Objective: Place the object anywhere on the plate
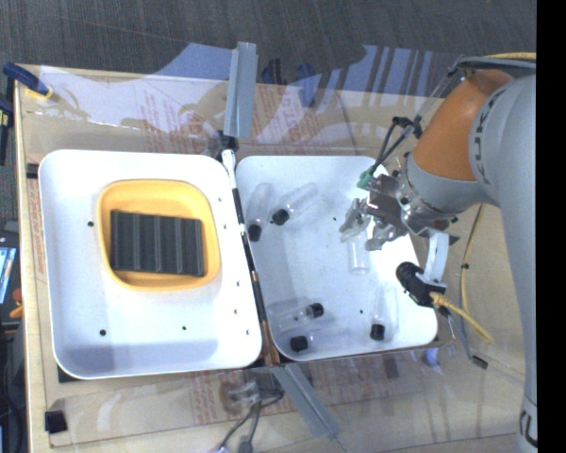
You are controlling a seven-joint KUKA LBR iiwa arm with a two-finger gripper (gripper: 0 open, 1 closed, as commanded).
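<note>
A yellow plate [156,192] with a dark ribbed insert lies in the left white bin [75,328]. Several clear plastic vials with black caps are scattered in the right bin [321,272]. One vial [296,202] lies at the back left, one [300,312] at the front, and one [378,317] at the front right. My gripper [366,228] hangs low over the right bin's right half. Its fingers stand apart, just above a small clear vial [358,256]. I see nothing held between them.
The bins meet at a raised rim [245,253] between plate and vials. A loose black cap [255,232] lies near that rim. The arm's orange band [453,140] and grey body fill the right side, with cables hanging by the bin's right wall.
</note>
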